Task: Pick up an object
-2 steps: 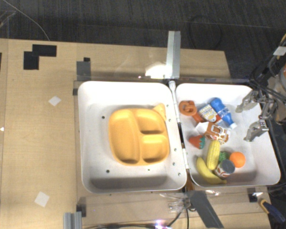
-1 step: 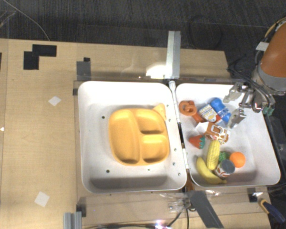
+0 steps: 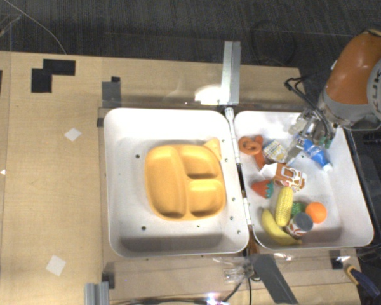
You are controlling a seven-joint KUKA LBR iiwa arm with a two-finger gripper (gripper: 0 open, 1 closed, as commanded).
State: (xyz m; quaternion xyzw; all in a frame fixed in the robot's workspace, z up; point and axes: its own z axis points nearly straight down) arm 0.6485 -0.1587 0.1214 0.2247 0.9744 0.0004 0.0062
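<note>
The right bin (image 3: pixel 350 189) holds several small items. Among them are an orange ring-shaped toy (image 3: pixel 249 145), a clear packet (image 3: pixel 274 150), a red and white carton (image 3: pixel 291 178), a corn cob (image 3: pixel 283 203), a banana (image 3: pixel 274 226), an orange ball (image 3: pixel 315 212) and a blue item (image 3: pixel 320 155). My gripper (image 3: pixel 303 140) hangs low over the upper part of this bin, between the clear packet and the blue item and just above the carton. The gripper partly covers the blue item.
A yellow divided tray (image 3: pixel 183 180) lies in the left bin (image 3: pixel 124 189). A red cone-shaped piece (image 3: pixel 262 188), a green piece (image 3: pixel 296 207) and a small can (image 3: pixel 300 223) crowd the lower half of the right bin. A metal post (image 3: pixel 231 75) stands behind the bins.
</note>
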